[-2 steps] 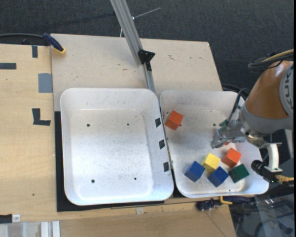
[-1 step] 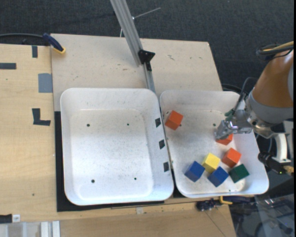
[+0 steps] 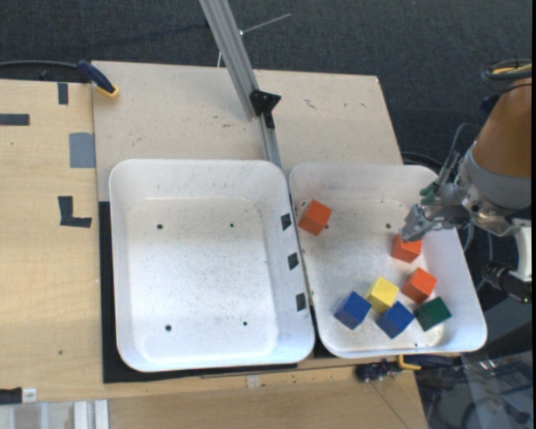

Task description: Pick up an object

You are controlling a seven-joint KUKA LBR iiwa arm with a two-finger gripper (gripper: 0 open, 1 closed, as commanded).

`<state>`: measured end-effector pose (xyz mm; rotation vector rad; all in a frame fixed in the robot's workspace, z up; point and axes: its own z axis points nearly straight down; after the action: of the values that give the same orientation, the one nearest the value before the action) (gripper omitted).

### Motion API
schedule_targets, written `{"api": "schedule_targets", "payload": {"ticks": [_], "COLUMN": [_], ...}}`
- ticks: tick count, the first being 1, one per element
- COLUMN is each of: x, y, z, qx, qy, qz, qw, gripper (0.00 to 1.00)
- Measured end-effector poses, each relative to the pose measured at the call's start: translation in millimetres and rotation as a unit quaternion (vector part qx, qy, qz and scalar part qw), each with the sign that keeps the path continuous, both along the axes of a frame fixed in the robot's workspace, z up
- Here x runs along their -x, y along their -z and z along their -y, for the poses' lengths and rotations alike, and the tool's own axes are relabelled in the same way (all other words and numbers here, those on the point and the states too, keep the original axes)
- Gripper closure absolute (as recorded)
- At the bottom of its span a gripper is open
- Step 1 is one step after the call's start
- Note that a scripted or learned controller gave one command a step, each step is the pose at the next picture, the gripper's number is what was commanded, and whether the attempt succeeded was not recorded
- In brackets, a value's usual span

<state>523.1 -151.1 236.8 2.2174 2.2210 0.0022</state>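
My gripper hangs low over the right bin, its tip right above a red-orange cube and touching or nearly touching its top. Another orange cube lies alone near the bin's left wall. Toward the front of the bin sits a cluster: a yellow cube, an orange cube, a green cube and two blue cubes.
The left bin stands beside the right one, sharing a raised middle wall. A slanted metal pole crosses the bench behind the bins. The arm's wrist and cables occupy the right edge.
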Motion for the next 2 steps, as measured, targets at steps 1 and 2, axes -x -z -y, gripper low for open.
{"api": "schedule_targets", "payload": {"ticks": [1, 2], "x": [11.6, 12.2], "y": [-4.6, 6.6], "z": [-57.3, -116.7], "qx": [-0.0018, -0.0014], "qy": [-0.002, -0.003], "qz": [-0.002, -0.003], "qw": [1.0, 1.0], "gripper": [1.0, 1.0]}}
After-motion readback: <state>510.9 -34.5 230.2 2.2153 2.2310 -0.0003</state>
